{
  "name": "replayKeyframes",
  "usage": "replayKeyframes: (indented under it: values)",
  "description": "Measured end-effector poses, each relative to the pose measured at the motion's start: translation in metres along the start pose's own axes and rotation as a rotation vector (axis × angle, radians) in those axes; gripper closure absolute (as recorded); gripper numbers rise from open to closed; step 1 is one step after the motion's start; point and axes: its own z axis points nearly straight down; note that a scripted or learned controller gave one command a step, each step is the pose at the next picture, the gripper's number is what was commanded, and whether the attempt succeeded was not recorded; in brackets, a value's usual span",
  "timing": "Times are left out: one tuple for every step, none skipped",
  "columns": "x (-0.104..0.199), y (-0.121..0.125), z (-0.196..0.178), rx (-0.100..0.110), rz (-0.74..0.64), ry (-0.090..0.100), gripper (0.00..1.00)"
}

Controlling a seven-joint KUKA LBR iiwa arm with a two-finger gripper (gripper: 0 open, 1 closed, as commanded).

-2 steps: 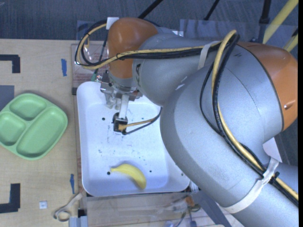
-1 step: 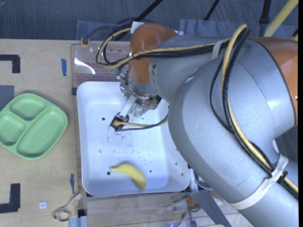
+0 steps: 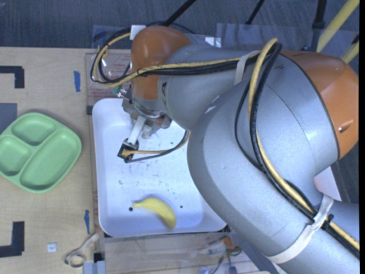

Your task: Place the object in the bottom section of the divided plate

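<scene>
In the camera view, the white bin [image 3: 108, 130] sits at the middle of the wooden bench [image 3: 45, 67], and everything else is placed from it. The banana [image 3: 155, 210] lies on the bin's floor in the part nearest the picture's bottom edge, close to the lower wall, its curved length running slantwise from upper left to lower right. Small dark specks are scattered over the bin floor above the banana. The green divided plate [image 3: 39, 151] rests on the bench left of the bin, well apart from the banana and just beyond the bin's left wall; its two small sections lie on the side away from the bin and its long section on the side toward it, all three bare. The grey arm [image 3: 256, 124] comes in from the bin's right and covers that side of it, with its orange band [image 3: 157, 44] above the bin's upper edge. The gripper [image 3: 147, 123] hangs over the upper part of the bin, well apart from the banana; whether it is released or clenched cannot be told, and nothing is seen in its grasp. A strip of blue tape [image 3: 77, 80] marks the bench just left of the bin's upper corner.
</scene>
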Motion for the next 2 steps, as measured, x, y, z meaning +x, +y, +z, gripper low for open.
replayKeyframes:
  values:
    - [-0.052, 0.018, 0.000, 0.004, 0.187, -0.002, 1.00]
    - [-0.006, -0.014, -0.032, 0.005, 0.245, -0.005, 1.00]
